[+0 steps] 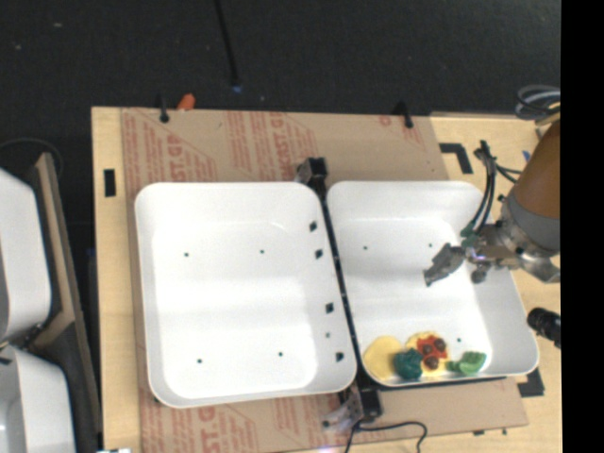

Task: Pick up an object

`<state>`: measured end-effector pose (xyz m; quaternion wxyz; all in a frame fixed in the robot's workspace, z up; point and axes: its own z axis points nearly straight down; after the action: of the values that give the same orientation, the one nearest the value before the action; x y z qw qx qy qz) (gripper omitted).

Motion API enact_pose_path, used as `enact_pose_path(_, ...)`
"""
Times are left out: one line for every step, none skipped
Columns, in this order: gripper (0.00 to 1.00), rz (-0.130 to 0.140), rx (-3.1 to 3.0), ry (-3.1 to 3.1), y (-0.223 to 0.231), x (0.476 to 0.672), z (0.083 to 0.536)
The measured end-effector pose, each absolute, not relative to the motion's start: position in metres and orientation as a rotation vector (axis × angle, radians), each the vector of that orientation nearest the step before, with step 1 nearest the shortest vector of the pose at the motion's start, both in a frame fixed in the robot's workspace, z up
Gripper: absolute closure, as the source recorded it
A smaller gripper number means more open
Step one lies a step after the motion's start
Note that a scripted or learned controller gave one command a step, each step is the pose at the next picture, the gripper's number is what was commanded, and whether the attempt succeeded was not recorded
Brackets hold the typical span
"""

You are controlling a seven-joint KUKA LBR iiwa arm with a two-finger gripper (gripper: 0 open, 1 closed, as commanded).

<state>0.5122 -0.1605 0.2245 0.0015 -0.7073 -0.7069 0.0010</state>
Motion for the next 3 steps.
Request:
enact_pose_path(0.0,0.004,-2.219,-2.218,-0.159,0.511,0.162)
enact_pose_path(0.0,0.004,-2.22,-2.218,-0.157,0.5,0.11)
enact_pose_path(1.0,-0.001,-2.225,-2.22,-0.158,0.502,0.123)
